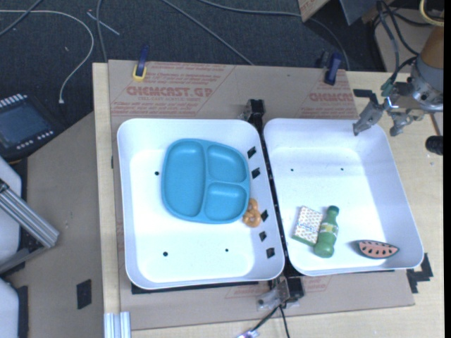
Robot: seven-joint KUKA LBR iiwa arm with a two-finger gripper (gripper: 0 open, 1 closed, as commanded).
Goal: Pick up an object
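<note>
My gripper (384,122) hangs over the far right corner of the right bin (331,146), its two fingers spread apart with nothing between them. Near that bin's front edge lie a green bottle (326,232), a small white patterned packet (307,224) touching its left side, and a watermelon slice (375,249) to the right. In the left bin (141,189) rests a blue divided plate (205,181), with a small orange-tan item (251,214) by its lower right corner.
Black clips line the divider between the two bins. Blue clamps (141,62) hold the cardboard sheet at the back. Cables run over the dark floor behind the bench, and a cardboard box stands at the upper right.
</note>
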